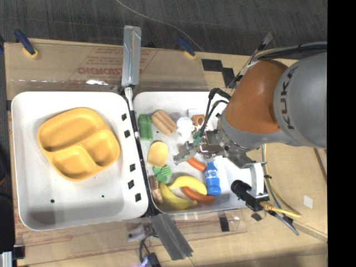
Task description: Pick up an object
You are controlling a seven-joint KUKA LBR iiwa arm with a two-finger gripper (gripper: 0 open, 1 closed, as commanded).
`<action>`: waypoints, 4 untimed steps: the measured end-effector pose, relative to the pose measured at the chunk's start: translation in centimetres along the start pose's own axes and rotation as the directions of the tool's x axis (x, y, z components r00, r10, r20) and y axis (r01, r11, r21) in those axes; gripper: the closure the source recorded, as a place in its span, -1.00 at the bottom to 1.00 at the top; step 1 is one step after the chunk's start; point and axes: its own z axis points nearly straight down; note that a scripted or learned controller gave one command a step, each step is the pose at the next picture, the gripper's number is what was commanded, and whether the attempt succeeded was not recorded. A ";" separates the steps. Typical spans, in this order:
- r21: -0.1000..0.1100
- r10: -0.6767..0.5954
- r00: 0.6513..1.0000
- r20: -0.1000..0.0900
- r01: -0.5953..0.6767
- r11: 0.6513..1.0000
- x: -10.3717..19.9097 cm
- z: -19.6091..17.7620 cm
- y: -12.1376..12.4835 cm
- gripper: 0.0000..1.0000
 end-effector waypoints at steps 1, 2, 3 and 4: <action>-0.005 0.195 0.981 -0.001 -0.195 0.981 -3.5 12.7 -0.8 -1.00; -0.008 0.539 0.842 -0.003 -0.539 0.842 -1.9 12.7 -0.7 -1.00; 0.001 0.631 0.776 -0.001 -0.631 0.776 0.0 12.8 5.5 -1.00; 0.007 0.626 0.780 0.000 -0.626 0.780 0.1 12.0 5.4 1.00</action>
